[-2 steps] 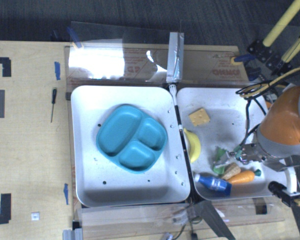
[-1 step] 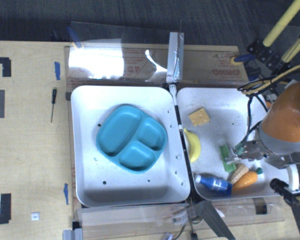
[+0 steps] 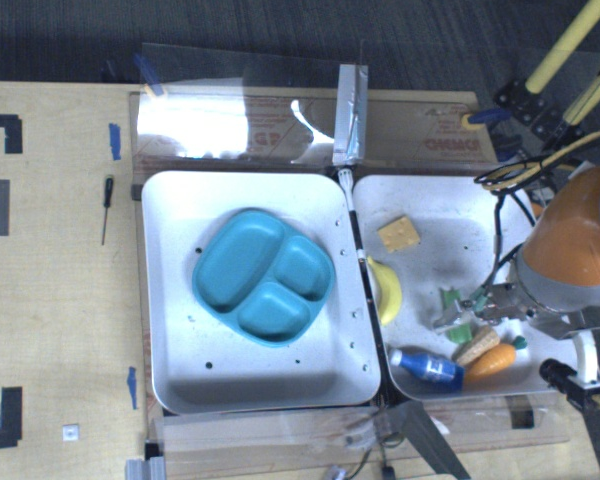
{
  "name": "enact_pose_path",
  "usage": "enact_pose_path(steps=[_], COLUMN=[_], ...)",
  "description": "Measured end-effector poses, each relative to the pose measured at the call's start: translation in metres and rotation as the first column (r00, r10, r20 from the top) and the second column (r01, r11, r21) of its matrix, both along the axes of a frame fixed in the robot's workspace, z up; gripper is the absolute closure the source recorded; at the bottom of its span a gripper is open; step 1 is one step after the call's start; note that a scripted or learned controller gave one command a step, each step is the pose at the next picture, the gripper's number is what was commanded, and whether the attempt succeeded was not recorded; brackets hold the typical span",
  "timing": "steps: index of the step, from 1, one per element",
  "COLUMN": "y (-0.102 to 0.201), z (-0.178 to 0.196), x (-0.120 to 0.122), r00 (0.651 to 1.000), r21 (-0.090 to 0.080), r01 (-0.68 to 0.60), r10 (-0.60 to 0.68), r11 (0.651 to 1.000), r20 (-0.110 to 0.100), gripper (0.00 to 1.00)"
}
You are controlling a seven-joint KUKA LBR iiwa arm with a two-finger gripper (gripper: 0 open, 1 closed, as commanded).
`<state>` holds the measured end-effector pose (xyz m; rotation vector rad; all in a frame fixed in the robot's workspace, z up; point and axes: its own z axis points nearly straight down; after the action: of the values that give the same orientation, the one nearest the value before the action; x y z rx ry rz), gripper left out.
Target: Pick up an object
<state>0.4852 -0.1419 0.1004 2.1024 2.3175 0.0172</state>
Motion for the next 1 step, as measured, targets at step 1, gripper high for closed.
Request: enact_pose_path(steps=[1], y=[0.0002], z=[0.0099], x=[0.0009], r00=[1.0], r21=[-0.001], r01=[-0.001], r10=[0.001], r11=[1.0], r20=[0.003], gripper=[1.0])
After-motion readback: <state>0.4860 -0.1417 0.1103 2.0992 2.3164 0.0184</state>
